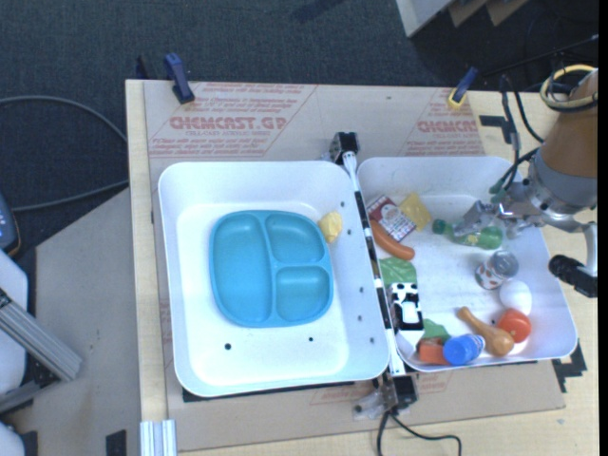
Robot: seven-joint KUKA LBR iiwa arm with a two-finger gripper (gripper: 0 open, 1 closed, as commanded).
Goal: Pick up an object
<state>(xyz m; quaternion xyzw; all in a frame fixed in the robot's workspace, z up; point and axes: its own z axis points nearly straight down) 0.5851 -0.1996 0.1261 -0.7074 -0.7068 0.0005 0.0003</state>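
Green bottle [480, 237] lying on its side in the right bin [532, 177], glossy, rounded, near the back half. Gripper [483, 218] low over it, metal fingers touching or nearly touching its top; cannot tell how far apart the fingers stand, nor whether anything sits between them. Arm [570, 150] reaching in from the right, orange band above a grey wrist, bent down toward the bin.

Just below the bottle, a small shiny cup [494, 272], then a smooth white egg [516, 297], a red tomato [514, 326] and a tan, club-shaped drumstick [484, 330]. Blue cap [463, 350] at the front wall, beside an orange piece and a green leaf shape. Along the left wall, a glossy hot dog [391, 239], a red-and-white packet [394, 218], a yellow lump [415, 208], a green-and-black carton [404, 291].

In the left bin [190, 188], a matte blue tray [273, 266] with three compartments, rounded corners; small yellow piece [331, 224] touching its back right corner.

Under both bins, printed cardboard [228, 117], with blue clamps at the back edge.
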